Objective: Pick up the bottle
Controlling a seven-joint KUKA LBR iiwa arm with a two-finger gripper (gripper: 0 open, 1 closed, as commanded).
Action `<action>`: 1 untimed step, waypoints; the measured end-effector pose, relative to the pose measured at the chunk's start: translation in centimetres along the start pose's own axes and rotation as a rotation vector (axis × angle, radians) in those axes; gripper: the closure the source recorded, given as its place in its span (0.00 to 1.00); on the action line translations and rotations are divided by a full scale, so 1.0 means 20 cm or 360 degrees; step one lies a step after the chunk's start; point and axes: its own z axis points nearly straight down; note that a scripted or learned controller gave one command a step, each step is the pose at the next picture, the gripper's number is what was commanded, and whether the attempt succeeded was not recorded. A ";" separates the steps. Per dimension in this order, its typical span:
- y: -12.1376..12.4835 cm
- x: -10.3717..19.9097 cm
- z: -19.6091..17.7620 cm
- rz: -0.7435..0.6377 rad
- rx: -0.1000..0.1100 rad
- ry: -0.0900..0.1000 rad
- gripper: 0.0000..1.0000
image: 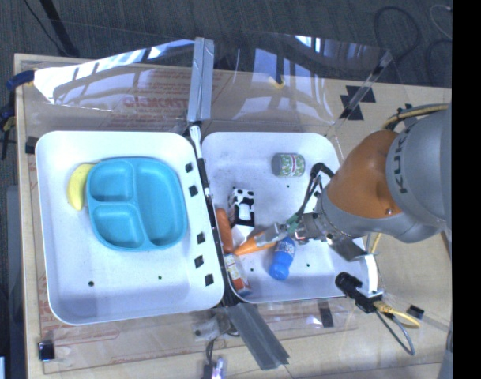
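Low in the right bin (335,144), the bottle (282,259) is seen lying just under the gripper (297,231). Finger state cannot be told. The bottle could be nudged against the orange tool (252,243) and missed.

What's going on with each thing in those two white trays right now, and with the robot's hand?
Blue bottle: lying on its side in the right bin, under the gripper.
Green can: lying on its side near the right bin's far wall.
Orange tool: lying flat beside the bottle.
Blue divided tray: flat in the left bin.
Banana: lying against the tray's edge.
Gripper: low over the bottle.
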 end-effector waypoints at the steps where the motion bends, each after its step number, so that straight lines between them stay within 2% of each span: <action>1: 0.01 0.00 -0.05 -0.0012 0.0001 0.0004 1.00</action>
